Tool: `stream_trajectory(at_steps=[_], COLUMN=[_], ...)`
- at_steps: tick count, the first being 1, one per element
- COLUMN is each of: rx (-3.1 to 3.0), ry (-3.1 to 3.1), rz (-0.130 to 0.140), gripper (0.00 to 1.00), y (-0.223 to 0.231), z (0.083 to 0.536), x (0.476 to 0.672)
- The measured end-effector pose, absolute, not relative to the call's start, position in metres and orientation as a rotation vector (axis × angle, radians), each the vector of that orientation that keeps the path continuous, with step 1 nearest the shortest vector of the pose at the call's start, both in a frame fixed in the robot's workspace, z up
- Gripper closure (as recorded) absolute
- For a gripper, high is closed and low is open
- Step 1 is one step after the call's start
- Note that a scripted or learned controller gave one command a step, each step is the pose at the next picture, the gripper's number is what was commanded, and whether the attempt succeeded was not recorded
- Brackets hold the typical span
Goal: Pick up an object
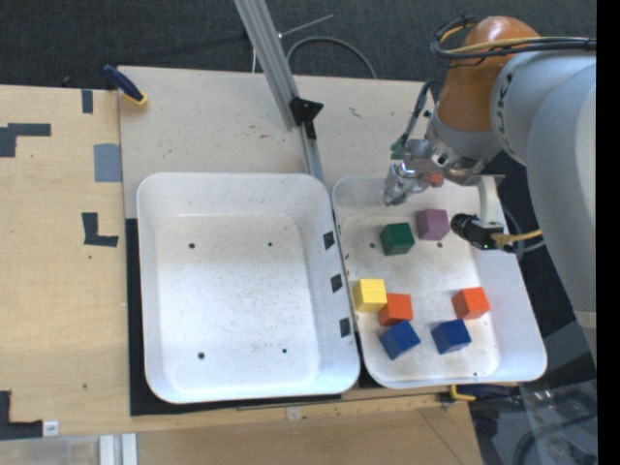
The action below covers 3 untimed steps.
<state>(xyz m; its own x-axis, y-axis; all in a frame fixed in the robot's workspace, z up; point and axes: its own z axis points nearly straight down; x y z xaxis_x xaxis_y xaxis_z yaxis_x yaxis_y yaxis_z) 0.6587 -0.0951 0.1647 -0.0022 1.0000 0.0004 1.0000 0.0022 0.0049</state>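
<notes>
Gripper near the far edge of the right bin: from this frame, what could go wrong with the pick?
1. The gripper sits by the right bin's far rim, beside the green cube and purple cube; closing here may catch nothing.
2. Those two cubes lie close together, so a descent between them could knock one aside.
3. The yellow cube, an orange cube and a blue cube are bunched, leaving the fingers little room there.

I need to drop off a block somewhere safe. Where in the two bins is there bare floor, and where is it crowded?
The left bin has bare floor from wall to wall. In the right bin the green cube, purple cube, yellow cube, two orange cubes and two blue cubes crowd the floor; the claw hangs over its far end.
</notes>
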Motion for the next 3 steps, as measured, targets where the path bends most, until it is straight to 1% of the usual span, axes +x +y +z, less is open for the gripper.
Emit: stream_trajectory(at_steps=[1, 2, 3], rx=[2.218, 2.217, 2.216], ry=[2.222, 2.221, 2.23], rz=[0.004, 0.006, -0.001], gripper=[1.0, 1.0, 1.0], y=[-0.092, -0.092, -0.033], z=[0.211, 0.265, 0.253], x=[0.652, 0.653, 0.651])
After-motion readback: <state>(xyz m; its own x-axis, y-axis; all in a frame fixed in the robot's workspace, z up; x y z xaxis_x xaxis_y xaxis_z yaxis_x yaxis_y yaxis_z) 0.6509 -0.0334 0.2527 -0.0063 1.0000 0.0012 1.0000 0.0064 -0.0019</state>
